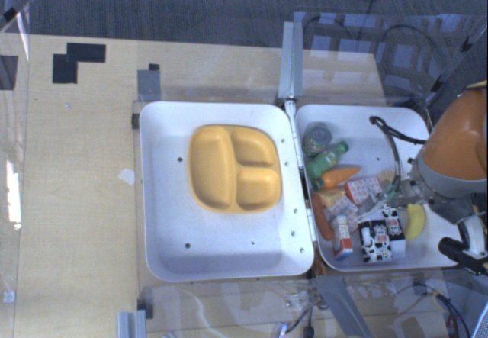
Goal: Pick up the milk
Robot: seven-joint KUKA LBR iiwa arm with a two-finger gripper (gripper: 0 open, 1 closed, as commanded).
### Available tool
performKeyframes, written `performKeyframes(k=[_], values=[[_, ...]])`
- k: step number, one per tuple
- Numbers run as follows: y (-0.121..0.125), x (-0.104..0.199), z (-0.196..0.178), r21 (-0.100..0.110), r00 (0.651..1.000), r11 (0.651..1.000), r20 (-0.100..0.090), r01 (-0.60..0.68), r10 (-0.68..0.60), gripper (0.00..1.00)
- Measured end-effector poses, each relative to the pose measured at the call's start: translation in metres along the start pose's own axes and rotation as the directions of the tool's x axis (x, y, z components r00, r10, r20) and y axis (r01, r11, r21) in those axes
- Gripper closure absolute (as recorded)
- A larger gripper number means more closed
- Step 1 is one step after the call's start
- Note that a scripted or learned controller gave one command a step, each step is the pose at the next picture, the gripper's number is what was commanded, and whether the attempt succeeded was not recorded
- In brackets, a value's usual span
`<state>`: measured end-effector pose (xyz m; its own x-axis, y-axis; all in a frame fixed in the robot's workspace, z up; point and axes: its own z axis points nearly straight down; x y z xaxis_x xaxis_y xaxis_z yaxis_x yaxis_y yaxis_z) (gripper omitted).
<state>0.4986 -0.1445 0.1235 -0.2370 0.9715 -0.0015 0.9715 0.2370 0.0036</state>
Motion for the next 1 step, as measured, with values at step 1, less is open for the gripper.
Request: performKeyframes(k=[1], values=[[0.0017,0.0,0.0216,-0.03,0.968,0.968,0.02,0.251,-0.25,0.0]])
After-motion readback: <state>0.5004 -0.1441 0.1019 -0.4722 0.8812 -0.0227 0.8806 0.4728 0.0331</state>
